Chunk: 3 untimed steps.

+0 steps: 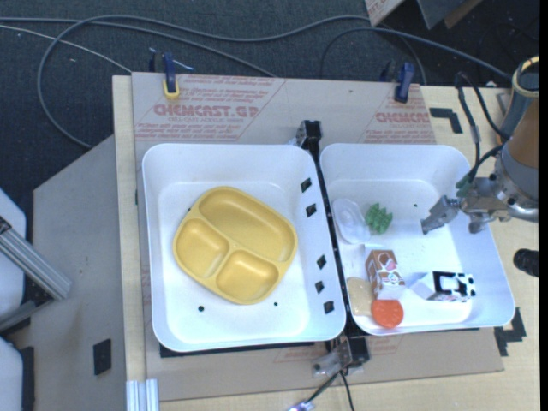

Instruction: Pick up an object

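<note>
My gripper (452, 221) hangs over the right side of the right bin (402, 159), fingers spread open with nothing between them. To its left lie a green toy (378, 217) and a clear plastic piece (348, 219). Nearer the front stand a small brown and red carton (384, 270), a round orange-red item (388, 313) and a beige item (360, 293). A black-and-white patterned object (453, 286) rests on a white scrap just below the gripper.
A yellow divided plate (235, 244) lies in the left bin (163, 229). A black divider (317, 221) separates the two bins. Blue clamps (170, 73) hold the board at the back. Cables run across the dark floor behind.
</note>
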{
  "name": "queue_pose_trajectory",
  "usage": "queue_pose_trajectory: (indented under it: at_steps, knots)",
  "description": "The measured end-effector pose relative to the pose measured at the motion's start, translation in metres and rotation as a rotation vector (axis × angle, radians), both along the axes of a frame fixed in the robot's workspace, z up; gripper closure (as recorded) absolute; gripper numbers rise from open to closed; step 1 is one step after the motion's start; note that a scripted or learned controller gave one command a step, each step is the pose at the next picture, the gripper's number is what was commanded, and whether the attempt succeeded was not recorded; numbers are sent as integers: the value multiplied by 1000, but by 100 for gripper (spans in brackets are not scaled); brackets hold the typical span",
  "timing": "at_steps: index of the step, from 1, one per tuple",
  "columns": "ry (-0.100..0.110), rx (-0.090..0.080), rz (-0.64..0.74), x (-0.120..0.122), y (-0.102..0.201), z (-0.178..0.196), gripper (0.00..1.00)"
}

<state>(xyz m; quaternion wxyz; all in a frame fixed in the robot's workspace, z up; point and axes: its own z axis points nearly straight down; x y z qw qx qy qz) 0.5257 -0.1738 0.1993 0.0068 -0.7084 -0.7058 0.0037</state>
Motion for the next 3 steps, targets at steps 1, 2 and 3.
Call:
queue_pose_trajectory:
  at_steps: [1,2,3]
  knots:
    - [-14,-3,4,3,0,7,0]
    - [-9,-1,4,10,2,-38,0]
    - [-9,-1,4,13,4,-100,0]
